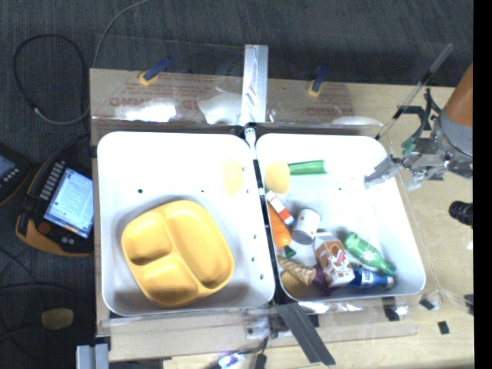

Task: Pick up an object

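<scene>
- Nearest the camera, along the front wall of the right bin (400, 206), lies a huddle of small things: a brown cone-like piece (296, 270), a red-and-white carton (333, 260), a blue-capped item (373, 280) and a green bottle (367, 251), all touching or just beside one another.
- The hand (382, 174) sits at the right bin's far right edge, above the rim, with nothing visible between its fingers; whether they are apart or together cannot be told from this slant.
- Behind it the grey arm with its orange band (463, 98) reaches in from the right side of the tabletop (442, 229).
- Closest to the hand among the bin's contents is a green marker-like stick (307, 167), lying flat near the far wall, well apart from the front huddle.
- Just beside that stick, against the divider between the bins, rests a pale yellow ball (277, 177).
- Further toward the front along the divider lie an orange tube (278, 225) with a white-and-red piece at its upper end, and a white cylinder (307, 223) next to it.
- Across the divider, the left bin (138, 148) holds a yellow compartment tray (177, 250), tilted toward its front left, and a small pale yellow block (232, 174) near the divider.
- Off the tabletop to the left sits an orange-and-black handheld unit with a lit screen (61, 206) on the dark floor.
</scene>
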`<state>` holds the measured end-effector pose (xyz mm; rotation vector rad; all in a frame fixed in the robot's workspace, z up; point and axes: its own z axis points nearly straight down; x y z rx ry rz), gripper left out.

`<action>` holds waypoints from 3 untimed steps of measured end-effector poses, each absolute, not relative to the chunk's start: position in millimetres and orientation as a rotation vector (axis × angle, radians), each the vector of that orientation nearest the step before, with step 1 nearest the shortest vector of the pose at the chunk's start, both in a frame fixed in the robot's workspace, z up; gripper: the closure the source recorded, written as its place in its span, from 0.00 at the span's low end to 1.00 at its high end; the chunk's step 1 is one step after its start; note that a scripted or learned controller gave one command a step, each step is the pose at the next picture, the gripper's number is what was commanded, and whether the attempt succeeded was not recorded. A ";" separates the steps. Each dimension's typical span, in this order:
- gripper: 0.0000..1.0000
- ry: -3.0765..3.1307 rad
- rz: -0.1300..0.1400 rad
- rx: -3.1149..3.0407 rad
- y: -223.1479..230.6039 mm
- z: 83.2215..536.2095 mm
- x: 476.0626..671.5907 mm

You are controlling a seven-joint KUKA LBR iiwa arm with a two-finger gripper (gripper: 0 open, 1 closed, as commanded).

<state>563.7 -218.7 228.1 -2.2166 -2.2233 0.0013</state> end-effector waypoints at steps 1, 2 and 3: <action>0.00 -2.212 0.006 -2.230 -222.6 159.5 572.7; 0.00 -1.994 -0.009 -2.444 -163.1 90.8 500.3; 0.00 -2.153 -0.011 -2.313 -97.8 91.2 509.0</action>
